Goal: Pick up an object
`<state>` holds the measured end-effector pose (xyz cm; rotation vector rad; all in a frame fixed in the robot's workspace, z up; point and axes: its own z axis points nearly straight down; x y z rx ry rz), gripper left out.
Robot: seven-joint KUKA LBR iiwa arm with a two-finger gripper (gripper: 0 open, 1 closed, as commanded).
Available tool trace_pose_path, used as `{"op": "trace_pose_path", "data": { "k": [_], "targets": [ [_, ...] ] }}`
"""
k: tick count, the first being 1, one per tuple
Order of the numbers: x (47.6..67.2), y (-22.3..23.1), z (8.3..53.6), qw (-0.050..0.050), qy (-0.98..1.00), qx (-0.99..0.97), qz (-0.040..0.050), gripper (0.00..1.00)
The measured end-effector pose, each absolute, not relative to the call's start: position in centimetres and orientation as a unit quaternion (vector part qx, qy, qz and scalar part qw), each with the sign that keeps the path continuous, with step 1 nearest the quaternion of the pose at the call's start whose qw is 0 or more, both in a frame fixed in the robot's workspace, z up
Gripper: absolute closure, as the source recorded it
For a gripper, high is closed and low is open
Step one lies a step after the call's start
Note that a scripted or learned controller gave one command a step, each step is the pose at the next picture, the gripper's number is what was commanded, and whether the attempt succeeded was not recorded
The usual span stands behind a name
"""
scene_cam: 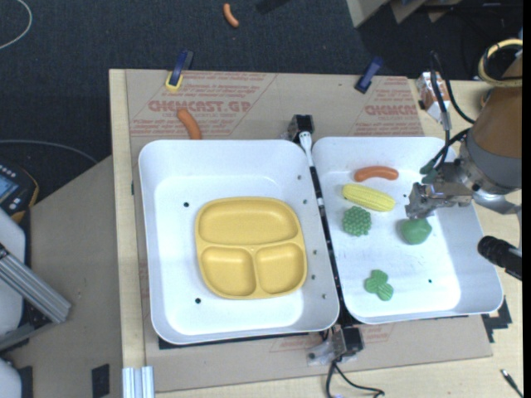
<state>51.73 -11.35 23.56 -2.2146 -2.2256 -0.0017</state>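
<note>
A smooth green round object (416,231) lies in the right bin (465,293), directly beneath the gripper (419,209), whose fingertips reach its top; whether they are apart or together cannot be told. Bare white floor spreads below it, the bin's right rim nearby

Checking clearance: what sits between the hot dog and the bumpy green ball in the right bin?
The corn cob, in the camera view.
</note>
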Motion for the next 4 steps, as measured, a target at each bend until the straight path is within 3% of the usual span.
{"op": "trace_pose_path", "data": {
  "k": [2, 4],
  "targets": [
    [49.0, -1.1, 21.9, 0.003, -0.709, -0.705, 0.0008, 1.0],
    [49.7, -0.1, 21.7, 0.0, -0.707, -0.707, -0.0001, 1.0]
  ]
}}
